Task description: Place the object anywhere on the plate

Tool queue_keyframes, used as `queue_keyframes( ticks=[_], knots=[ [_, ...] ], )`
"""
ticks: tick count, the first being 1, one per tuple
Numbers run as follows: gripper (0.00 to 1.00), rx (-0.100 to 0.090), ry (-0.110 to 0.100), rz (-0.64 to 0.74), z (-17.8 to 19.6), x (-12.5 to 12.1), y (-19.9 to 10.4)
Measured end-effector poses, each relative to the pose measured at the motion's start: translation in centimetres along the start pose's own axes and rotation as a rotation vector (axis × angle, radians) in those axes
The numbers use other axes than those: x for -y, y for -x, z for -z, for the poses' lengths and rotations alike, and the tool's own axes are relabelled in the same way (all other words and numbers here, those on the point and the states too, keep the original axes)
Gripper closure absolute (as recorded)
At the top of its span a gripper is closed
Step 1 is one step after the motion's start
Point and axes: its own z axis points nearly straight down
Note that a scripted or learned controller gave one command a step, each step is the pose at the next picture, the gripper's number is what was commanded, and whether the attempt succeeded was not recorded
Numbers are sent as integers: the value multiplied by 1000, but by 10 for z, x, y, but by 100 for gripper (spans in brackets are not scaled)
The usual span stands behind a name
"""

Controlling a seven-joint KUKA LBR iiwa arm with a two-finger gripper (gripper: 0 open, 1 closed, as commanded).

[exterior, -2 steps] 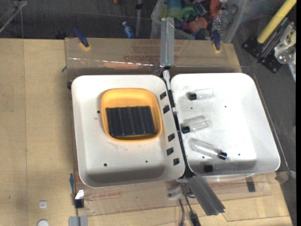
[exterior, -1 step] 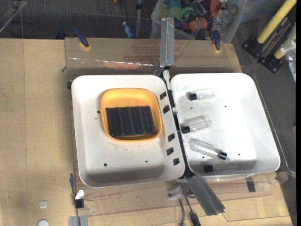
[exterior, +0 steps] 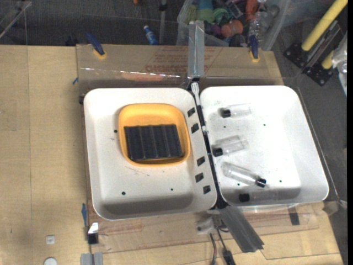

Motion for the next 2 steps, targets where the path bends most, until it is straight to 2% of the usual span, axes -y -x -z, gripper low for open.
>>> queue_keyframes(
  ticks=[1,2],
  knots=[
    [100,1,1,397,-1,0,0],
    [100,1,3,447,-1,-1,1]
  ],
)
